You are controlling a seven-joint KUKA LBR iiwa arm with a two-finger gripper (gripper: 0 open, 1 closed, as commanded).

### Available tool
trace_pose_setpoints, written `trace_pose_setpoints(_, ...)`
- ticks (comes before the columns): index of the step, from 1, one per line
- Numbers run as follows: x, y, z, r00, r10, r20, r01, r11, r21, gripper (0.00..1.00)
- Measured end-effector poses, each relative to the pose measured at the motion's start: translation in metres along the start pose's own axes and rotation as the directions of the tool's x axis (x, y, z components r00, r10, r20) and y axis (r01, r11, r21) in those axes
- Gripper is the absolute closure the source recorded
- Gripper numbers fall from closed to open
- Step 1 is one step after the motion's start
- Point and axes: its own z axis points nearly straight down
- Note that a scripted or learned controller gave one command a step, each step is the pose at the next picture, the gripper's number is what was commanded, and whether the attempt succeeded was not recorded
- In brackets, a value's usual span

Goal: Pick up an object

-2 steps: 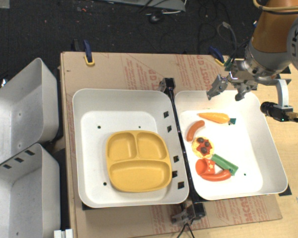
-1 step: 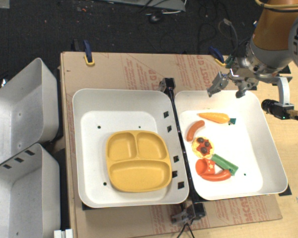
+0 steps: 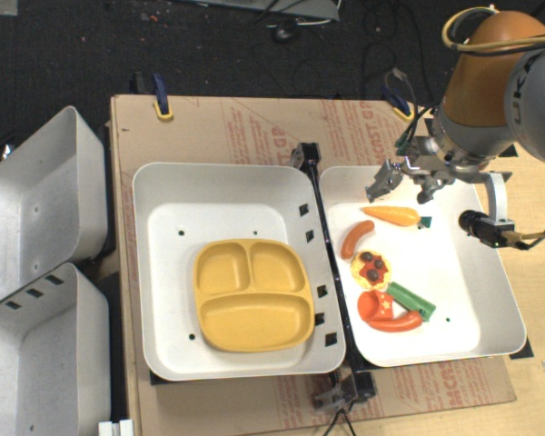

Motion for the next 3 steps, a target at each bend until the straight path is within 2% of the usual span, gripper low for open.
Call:
trace_pose_setpoints(2, 0.011, 0.007, 0.100, 1.000, -0.003, 0.000, 0.003, 1.000, -0.001, 0.00)
trace_pose_setpoints(3, 0.011, 0.008, 0.086, 1.000, -0.001, 0.001, 0.001, 1.000, -0.007, 1.00)
